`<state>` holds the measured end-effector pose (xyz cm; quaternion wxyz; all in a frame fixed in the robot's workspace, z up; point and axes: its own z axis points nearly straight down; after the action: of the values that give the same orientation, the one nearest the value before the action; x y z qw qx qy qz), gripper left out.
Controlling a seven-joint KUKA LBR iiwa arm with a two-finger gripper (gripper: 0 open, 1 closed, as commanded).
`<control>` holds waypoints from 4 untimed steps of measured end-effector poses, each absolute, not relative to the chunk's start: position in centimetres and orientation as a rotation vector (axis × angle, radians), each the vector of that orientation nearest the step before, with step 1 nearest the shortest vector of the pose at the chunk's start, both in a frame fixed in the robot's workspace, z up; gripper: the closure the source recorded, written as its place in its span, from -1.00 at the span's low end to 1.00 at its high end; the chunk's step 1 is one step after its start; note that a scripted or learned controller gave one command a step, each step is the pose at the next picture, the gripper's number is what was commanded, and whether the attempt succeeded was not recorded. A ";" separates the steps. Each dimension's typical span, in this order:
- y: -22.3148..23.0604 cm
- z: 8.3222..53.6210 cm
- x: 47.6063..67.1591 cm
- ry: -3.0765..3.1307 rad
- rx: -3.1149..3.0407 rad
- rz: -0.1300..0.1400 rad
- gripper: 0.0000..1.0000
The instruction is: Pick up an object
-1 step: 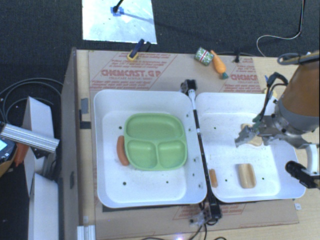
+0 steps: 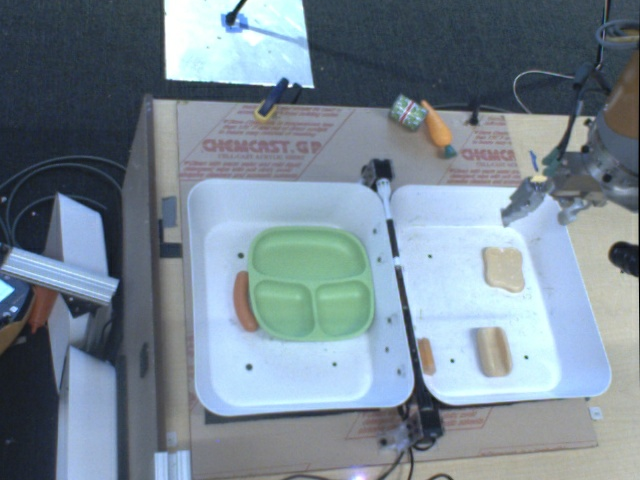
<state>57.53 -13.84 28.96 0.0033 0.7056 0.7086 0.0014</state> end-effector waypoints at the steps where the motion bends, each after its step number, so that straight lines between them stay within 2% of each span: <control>1: -18.2 18.7 58.2 2.223 2.221 -0.002 -1.00; 2: -17.8 14.0 58.9 2.223 2.219 0.000 -1.00; 3: -19.8 8.4 57.7 2.222 2.220 0.000 -1.00; 4: -20.7 8.4 54.9 2.222 2.220 0.000 -1.00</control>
<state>54.92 -20.68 8.43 0.0006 0.7068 0.7074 0.0000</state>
